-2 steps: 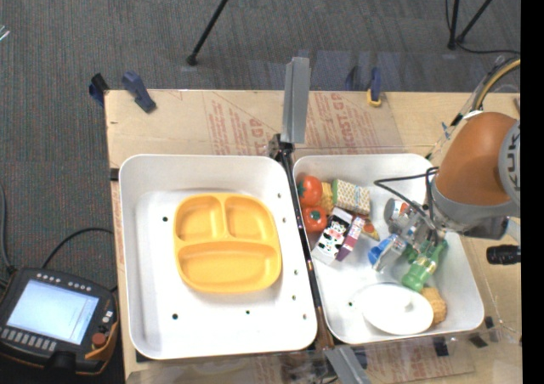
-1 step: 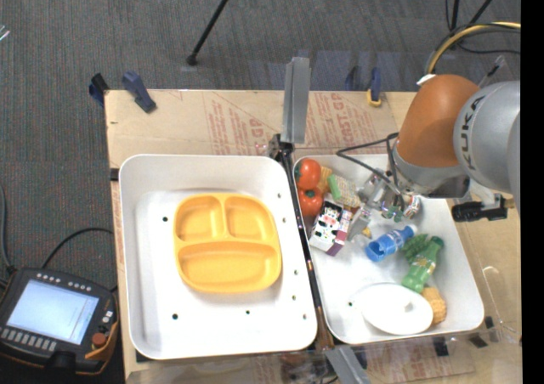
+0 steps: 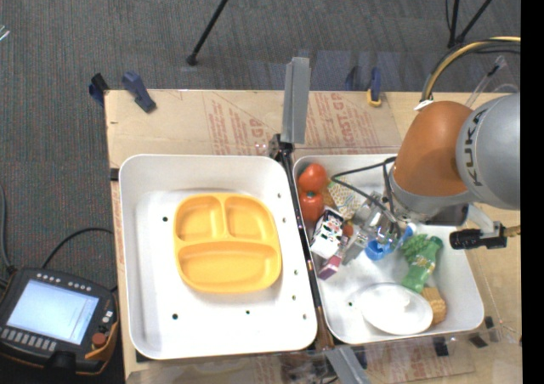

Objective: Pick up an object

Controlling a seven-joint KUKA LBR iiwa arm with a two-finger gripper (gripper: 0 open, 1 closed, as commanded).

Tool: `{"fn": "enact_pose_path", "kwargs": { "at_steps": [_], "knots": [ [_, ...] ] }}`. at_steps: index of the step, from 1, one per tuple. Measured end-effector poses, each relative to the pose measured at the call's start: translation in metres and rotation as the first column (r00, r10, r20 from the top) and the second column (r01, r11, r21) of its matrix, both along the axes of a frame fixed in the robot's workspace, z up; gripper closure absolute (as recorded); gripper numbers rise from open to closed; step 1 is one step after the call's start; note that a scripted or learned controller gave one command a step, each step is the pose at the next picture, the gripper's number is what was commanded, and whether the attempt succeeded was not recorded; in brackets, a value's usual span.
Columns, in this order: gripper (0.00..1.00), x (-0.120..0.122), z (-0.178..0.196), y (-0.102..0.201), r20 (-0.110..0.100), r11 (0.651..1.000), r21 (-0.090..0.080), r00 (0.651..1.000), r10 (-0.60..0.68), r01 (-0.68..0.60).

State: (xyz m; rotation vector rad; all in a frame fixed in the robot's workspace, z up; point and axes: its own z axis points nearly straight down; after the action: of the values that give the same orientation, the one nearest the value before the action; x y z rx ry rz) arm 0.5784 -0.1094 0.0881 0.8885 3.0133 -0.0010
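The right bin (image 3: pixel 357 323) holds a jumble of small objects. Two red tomato-like pieces (image 3: pixel 312 189) lie at its upper left. A white carton with a printed face (image 3: pixel 328 238) leans against the bin's left wall. A green toy (image 3: pixel 421 260) lies at centre right, with a blue piece (image 3: pixel 379 247) beside it. A white round dish (image 3: pixel 396 307) sits at the front, with a tan biscuit-like piece (image 3: pixel 437 306) at its right. My gripper (image 3: pixel 364 229) hangs low over the bin's middle, just right of the carton and above the blue piece.
The left bin (image 3: pixel 144 306) holds a yellow divided plate (image 3: pixel 227 240). A grey upright post (image 3: pixel 295 106) stands behind the gap between the bins. A teach pendant (image 3: pixel 55 316) lies at the lower left off the bench. Clamps (image 3: pixel 136 91) sit on the bench's back edge.
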Motion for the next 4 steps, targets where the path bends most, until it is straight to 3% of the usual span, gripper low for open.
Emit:
{"fn": "enact_pose_path", "kwargs": {
  "at_steps": [1, 2, 3, 4],
  "knots": [
    [0.0, -0.004, 0.0, -0.07, 0.001, 0.996, 0.0, 0.996, 0.084, -0.084],
    [0.0, -0.064, 0.0, -0.089, 0.002, 0.996, 0.0, 0.996, 0.092, -0.092],
    [0.0, -0.018, 0.0, -0.004, 0.003, 0.978, 0.001, 0.978, 0.207, -0.207],
    [0.0, 0.015, 0.002, 0.014, -0.002, 0.958, -0.019, 0.958, 0.287, -0.287]
  ]
}}
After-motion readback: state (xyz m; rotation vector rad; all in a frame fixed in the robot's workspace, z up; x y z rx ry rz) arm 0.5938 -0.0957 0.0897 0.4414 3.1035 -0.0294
